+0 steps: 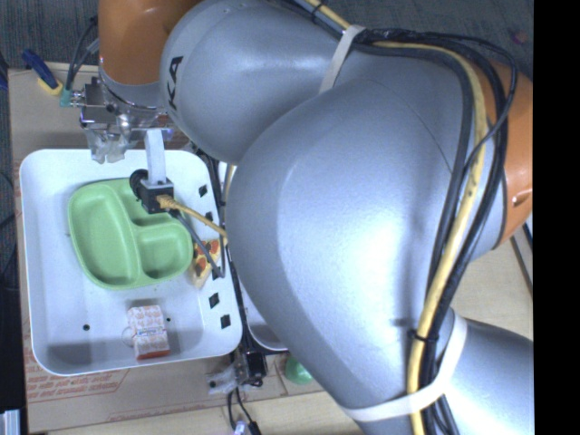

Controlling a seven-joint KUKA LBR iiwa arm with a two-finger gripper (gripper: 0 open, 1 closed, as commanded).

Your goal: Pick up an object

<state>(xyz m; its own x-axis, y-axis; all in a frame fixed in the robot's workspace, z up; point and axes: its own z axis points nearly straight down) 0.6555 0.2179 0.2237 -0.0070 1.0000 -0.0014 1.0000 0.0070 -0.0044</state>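
A light green divided tray (127,238) lies in the far half of the left white bin (41,279). Nearer the camera in the same bin sits a small white and brown carton (147,329). A small yellow and orange thing (201,261) rests against the green tray's right edge, partly hidden. My gripper (107,145) hangs over the far rim of the left bin, just beyond the green tray's far left corner and apart from it. I see nothing held in it.
The grey arm covers almost all of the right bin; a bit of something green (297,370) peeks out under it near the front. A blue and yellow item (41,71) lies on the bench beyond the left bin.
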